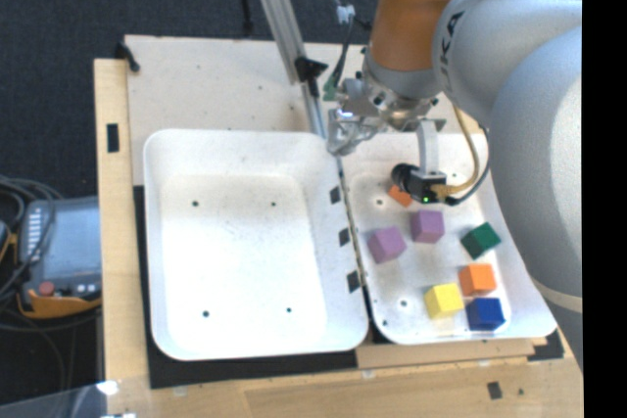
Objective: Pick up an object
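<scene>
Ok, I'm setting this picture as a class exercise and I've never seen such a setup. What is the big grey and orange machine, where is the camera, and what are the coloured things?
The grey machine with the orange band is a robot arm, reaching in from the right of the view. At its end is the gripper, its picking tool, here near the far end of the join between two shallow white trays, the left bin and the right bin. One camera, fixed above the bench, looks down at a slant. In the right bin lie small blocks: purple block, second purple block, green block, orange block, yellow block and blue block. I can see nothing held.
</scene>
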### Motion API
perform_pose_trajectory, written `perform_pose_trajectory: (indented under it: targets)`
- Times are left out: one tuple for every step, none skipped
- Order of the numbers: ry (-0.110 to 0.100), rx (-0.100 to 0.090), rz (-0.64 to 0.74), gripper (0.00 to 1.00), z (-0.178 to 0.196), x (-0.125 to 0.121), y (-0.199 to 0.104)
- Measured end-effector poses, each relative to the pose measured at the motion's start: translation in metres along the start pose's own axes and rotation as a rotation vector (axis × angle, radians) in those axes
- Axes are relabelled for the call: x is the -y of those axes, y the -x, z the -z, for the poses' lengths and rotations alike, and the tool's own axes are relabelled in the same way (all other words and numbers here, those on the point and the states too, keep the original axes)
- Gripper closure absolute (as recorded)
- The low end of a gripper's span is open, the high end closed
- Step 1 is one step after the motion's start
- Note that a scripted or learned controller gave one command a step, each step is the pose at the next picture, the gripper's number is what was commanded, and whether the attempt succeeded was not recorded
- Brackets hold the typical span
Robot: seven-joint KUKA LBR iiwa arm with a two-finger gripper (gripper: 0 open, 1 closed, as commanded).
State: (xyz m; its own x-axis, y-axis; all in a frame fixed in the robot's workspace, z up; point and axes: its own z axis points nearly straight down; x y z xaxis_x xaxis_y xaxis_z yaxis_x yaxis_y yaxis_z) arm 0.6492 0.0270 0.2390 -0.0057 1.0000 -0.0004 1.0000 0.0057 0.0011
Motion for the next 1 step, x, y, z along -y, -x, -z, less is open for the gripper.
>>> perform_pose_trajectory:
  targets:
    - [0.002,-0.002,0.002,1.00,0.0085,-0.0183,-0.0523]
